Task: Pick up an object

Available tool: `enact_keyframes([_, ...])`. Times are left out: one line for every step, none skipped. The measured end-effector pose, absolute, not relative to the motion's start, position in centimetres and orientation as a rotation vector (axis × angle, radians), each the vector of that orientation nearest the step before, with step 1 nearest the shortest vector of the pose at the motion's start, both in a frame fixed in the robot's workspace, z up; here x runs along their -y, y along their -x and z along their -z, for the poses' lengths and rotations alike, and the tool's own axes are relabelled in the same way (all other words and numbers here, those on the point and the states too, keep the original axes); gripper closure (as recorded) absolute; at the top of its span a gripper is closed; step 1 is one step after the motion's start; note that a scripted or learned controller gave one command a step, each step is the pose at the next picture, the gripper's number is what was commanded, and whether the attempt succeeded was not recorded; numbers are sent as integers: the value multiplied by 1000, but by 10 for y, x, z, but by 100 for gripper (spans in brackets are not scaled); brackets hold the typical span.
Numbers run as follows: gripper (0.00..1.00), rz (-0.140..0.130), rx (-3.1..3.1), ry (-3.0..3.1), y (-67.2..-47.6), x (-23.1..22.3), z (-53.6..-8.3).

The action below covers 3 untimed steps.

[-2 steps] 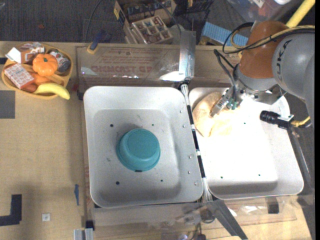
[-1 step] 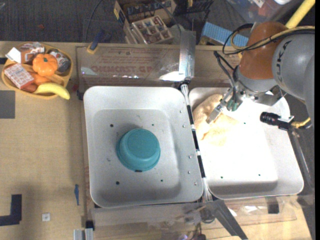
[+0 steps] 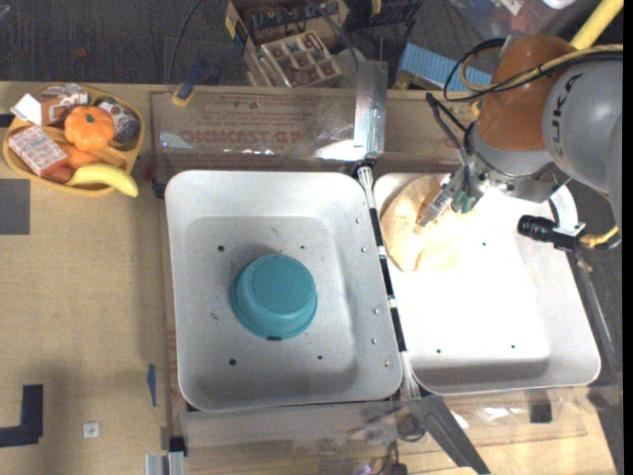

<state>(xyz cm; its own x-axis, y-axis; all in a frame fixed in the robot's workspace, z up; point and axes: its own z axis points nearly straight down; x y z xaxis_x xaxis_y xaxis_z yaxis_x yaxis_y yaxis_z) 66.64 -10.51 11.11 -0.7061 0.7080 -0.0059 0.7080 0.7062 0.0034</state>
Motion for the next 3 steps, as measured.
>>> enact_keyframes([100, -1, -2576, -1788, -661, 36, -186])
enact_keyframes([0, -2, -2577, -1788, -661, 35, -186])
enact_keyframes([0, 0, -2655, -1676, -667, 111, -112])
